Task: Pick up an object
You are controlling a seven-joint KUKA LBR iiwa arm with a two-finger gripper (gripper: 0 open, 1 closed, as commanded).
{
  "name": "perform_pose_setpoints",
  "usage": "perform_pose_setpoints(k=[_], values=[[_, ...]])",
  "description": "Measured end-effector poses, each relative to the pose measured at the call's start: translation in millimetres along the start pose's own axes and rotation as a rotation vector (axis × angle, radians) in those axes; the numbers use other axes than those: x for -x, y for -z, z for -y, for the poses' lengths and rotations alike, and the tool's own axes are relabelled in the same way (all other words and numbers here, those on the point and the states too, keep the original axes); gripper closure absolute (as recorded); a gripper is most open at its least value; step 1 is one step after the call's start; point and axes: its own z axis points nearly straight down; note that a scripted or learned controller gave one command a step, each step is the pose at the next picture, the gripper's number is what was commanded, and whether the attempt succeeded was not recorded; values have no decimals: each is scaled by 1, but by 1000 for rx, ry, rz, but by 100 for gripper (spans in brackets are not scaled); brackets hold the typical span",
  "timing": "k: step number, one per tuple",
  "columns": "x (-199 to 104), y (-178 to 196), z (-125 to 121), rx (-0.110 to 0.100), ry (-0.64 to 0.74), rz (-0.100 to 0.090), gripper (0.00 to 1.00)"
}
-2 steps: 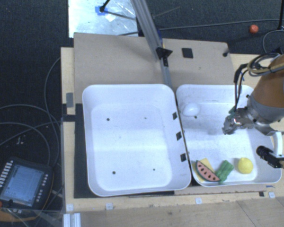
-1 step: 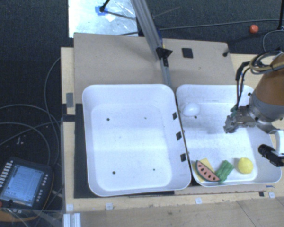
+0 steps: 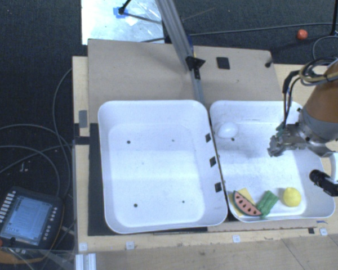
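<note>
Left bin (image 3: 158, 162): the larger white tray, beside the right bin (image 3: 253, 162), my landmark here. My arm (image 3: 327, 103) enters over that bin's right rim. My gripper (image 3: 277, 147) hangs above the bin's floor, right of centre; whether it is open or closed I cannot tell. White rounded object (image 3: 227, 130): near the bin's far left corner. Watermelon slice (image 3: 245, 203), green piece (image 3: 266, 202) and yellow lemon (image 3: 292, 196): in a row along the bin's near wall.
</note>
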Motion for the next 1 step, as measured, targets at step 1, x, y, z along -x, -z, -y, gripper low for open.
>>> perform_pose_setpoints(k=[1], values=[[0, 10, 0, 1, 0, 0, 100]])
